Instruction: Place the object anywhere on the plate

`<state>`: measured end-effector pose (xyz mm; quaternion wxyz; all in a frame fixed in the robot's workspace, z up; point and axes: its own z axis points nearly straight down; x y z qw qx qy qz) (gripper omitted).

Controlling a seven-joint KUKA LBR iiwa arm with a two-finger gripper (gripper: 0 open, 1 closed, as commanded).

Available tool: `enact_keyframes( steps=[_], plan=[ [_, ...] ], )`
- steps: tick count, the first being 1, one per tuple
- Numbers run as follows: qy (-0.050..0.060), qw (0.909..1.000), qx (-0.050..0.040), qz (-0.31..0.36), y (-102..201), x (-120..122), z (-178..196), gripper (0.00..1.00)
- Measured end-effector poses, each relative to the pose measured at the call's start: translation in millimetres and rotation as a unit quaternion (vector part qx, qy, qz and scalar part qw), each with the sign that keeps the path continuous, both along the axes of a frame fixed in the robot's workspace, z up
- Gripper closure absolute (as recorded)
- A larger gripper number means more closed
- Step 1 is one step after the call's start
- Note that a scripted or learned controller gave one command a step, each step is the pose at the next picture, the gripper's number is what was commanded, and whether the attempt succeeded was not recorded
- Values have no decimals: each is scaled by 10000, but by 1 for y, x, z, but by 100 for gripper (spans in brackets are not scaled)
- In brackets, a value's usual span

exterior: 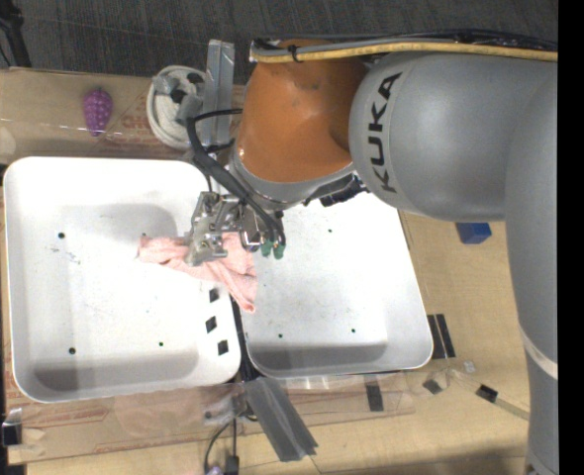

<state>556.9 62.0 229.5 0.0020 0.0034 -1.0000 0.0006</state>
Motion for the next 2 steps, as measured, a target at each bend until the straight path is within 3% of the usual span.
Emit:
enact_keyframes(
  steps=[1,2],
  plan=[
    [-5,10000,-1,17,45,-25,1,100],
    [-6,10000,-1,13,45,-25,1,0]
  ],
)
